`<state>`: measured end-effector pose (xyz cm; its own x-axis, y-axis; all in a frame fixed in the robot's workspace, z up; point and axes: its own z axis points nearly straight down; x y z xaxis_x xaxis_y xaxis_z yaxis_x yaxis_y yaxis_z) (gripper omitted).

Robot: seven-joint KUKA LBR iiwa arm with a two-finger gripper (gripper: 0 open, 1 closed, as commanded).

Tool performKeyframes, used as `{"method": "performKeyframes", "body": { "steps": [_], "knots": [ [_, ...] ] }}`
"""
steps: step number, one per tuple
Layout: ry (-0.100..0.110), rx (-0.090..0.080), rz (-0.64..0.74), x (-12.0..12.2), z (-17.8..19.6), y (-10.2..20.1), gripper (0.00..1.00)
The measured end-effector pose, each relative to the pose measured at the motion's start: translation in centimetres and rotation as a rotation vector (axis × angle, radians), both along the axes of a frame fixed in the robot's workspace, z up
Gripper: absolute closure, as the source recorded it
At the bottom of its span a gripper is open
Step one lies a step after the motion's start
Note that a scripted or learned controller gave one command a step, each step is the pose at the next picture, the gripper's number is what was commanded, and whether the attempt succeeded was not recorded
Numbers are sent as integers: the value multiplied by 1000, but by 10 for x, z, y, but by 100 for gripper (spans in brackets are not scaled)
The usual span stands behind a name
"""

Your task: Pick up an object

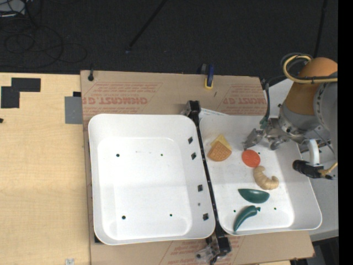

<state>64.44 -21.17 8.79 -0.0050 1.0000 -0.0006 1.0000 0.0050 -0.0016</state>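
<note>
I've got the gripper (263, 138) over the right bin's (300, 217) upper part, fingers spread apart with nothing between them. Just below its tips sits the red ball (251, 158), near but not touching. Left of that lies the wedge (219, 149); below it the tan piece (265, 178), then two dark green pieces (253, 195) toward the near rim. The left bin (102, 148) sits alongside.

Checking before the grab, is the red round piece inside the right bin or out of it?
Inside: the red round piece lies on the right bin floor, left of the gripper.
</note>
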Motion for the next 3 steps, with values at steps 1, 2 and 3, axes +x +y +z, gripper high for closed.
{"method": "performKeyframes", "body": {
  "steps": [1, 2, 3],
  "knots": [
    [0, 0, 0, 0, 0, 0, 0],
    [0, 0, 0, 0, 0, 0, 0],
    [8, 4, -7, -105, -1, 3, 0]
  ]
}}
